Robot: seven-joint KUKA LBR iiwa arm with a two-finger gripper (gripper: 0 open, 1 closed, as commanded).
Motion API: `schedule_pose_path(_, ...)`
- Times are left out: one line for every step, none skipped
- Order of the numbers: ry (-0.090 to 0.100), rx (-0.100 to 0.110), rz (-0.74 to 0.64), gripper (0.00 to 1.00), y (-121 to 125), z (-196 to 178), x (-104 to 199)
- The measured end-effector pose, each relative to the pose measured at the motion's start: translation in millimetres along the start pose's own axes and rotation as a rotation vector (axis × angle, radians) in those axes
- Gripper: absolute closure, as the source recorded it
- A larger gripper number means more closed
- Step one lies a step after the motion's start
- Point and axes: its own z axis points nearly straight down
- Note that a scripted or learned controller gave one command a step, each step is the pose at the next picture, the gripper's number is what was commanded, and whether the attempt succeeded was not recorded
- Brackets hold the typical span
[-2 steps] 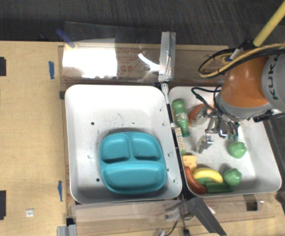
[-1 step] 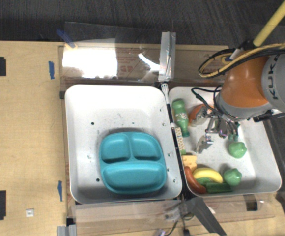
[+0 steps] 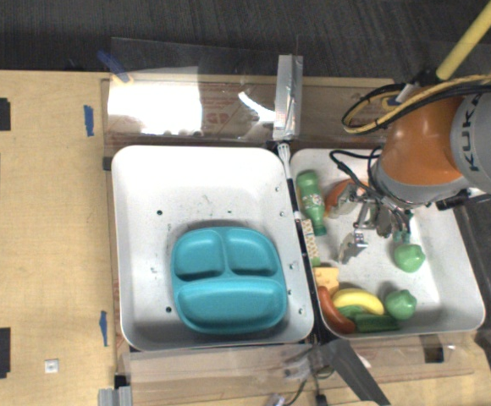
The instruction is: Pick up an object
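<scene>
green bottle [image 3: 309, 194] lies lengthwise along right bin's [image 3: 457, 303] left wall; fingers [image 3: 353, 245] state unclear.

Counts: 2 white bins, 1 tray, a handful of toy foods.
Left bin [image 3: 135, 193]: 1 teal divided tray [image 3: 227, 279], three compartments. Right bin [image 3: 457, 269]: 1 green bottle [image 3: 310, 198], 1 yellow banana [image 3: 357, 300], 2 round green pieces, one by the right wall [image 3: 410, 257] and one near the front [image 3: 399, 304]; 1 orange-red piece [image 3: 340, 194] and 1 red piece [image 3: 328, 310], both partly hidden, kind unclear. 1 arm [image 3: 432, 146].
</scene>
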Motion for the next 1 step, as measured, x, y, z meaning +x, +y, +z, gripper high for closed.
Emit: schedule_pose_path(0.001,0.0,-0.167,0.0,-1.6,1.6,-50.7)
